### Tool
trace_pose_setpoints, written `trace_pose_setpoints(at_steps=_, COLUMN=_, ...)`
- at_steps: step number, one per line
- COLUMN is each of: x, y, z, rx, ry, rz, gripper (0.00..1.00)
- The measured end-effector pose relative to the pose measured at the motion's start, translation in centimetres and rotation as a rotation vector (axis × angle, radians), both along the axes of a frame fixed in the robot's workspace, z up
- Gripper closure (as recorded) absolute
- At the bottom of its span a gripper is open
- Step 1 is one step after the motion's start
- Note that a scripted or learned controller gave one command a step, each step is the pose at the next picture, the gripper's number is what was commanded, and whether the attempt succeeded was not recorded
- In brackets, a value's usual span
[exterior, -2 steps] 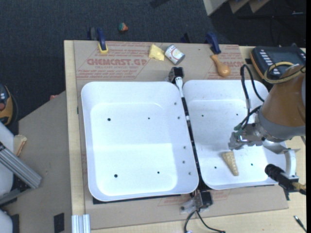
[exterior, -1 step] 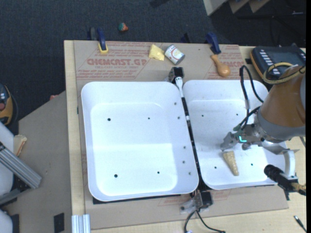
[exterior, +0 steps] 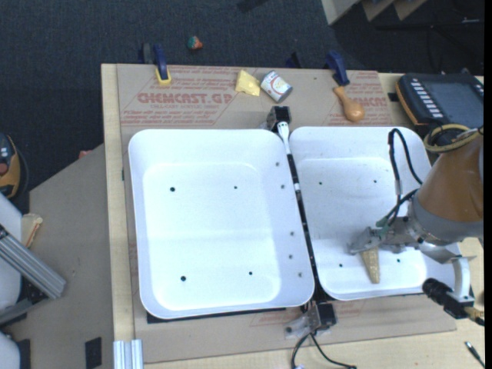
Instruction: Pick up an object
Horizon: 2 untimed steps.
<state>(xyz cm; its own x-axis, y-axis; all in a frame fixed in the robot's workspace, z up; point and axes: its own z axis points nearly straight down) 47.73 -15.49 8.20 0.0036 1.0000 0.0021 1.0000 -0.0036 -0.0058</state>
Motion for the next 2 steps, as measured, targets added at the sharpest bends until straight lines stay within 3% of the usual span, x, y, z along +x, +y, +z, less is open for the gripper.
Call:
trace_pose_setpoints(at_steps=1, x=0.2, y=0.2, z=1.3, rx=-0.002, ry=-0.007, rz=0.003, gripper=1.00)
trace_pose_setpoints(at_steps=2, x=7.4, y=7.4, z=10.9, rx=-0.002, ry=-0.021, rz=0.015, gripper=1.00)
